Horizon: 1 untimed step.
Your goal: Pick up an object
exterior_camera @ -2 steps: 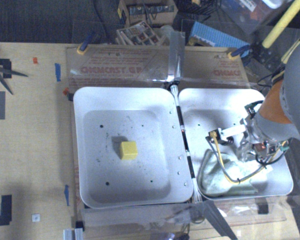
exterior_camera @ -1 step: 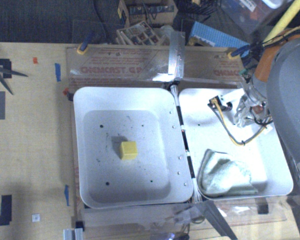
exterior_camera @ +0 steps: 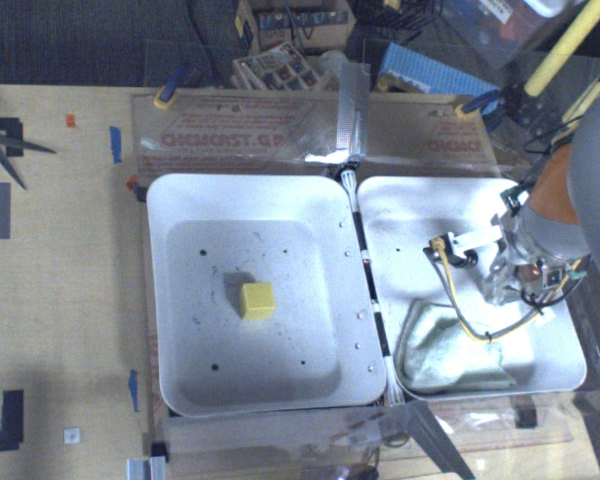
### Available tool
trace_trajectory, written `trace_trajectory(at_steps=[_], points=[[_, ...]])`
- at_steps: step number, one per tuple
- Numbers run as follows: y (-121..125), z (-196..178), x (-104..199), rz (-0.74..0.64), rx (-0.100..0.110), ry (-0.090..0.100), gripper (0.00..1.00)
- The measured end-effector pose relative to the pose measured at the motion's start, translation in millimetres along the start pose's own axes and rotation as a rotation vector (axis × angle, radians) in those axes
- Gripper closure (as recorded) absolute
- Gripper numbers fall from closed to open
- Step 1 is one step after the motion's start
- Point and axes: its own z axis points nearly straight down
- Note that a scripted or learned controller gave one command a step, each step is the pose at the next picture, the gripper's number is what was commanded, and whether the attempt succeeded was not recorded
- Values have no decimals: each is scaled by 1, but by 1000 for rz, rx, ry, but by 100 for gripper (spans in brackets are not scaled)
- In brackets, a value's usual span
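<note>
Yellow cube (exterior_camera: 258,300) sitting mid L bin (exterior_camera: 180,208), arm w/ claw (exterior_camera: 502,280) over R bin (exterior_camera: 400,208), well apart from cube, pale greenish object (exterior_camera: 450,353) in R bin's front, I can't tell claw's state

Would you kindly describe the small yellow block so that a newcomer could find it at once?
Start at the left white bin of the two shallow bins on the bench. The small yellow cube-shaped block lies near the middle of its speckled grey floor, apart from the walls. It is the one bright yellow solid there, unlike the dark specks around it.
</note>
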Motion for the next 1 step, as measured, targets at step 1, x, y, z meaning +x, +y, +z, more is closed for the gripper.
trace_trajectory(at_steps=[1], points=[[-54, -1, -72, -12, 1, 4, 100]])
